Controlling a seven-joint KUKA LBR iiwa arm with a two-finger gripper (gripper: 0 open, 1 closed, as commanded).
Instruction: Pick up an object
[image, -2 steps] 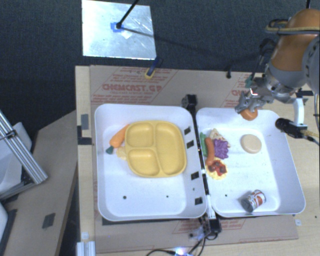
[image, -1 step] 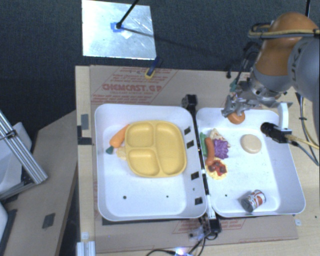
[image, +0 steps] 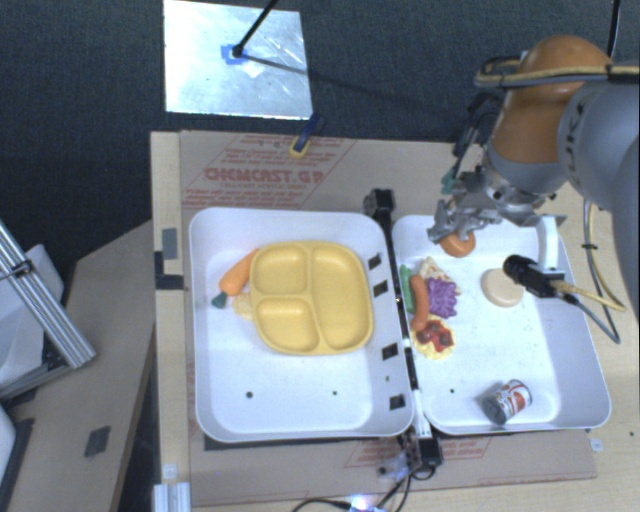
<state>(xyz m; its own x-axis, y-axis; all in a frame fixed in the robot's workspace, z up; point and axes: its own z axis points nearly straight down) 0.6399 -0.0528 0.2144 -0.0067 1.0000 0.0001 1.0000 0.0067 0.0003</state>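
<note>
- Because the task names no particular object, you can start at the left bin (image: 210, 400), where a carrot (image: 236, 272) lies against the left edge of a yellow divided plate (image: 305, 297). The plate takes up the middle of that bin. Both are well apart from the arm, so neither looks like the present target.
- Along the left edge of the right bin (image: 560, 350), a red sausage (image: 417, 297), a purple bunch of grapes (image: 441, 297) and a red-and-yellow piece (image: 435, 340) lie touching in a row. Crowded like that, they would probably be awkward to take singly.
- Near the far left corner of that bin, the gripper (image: 452, 228) hangs directly over a small orange piece (image: 459, 244), which shows just under its tip. This piece lies a little apart from the row, which is probably why it was chosen. You cannot tell from this slant how far the gripper is open, whether it has hold of the piece, or whether the piece rests on the bin floor.
- To the right, a pale round disc (image: 500, 288) lies flat on bare floor with room around it.
- Near the front right corner, a small can (image: 507, 400) lies on its side and could roll if nudged.
</note>
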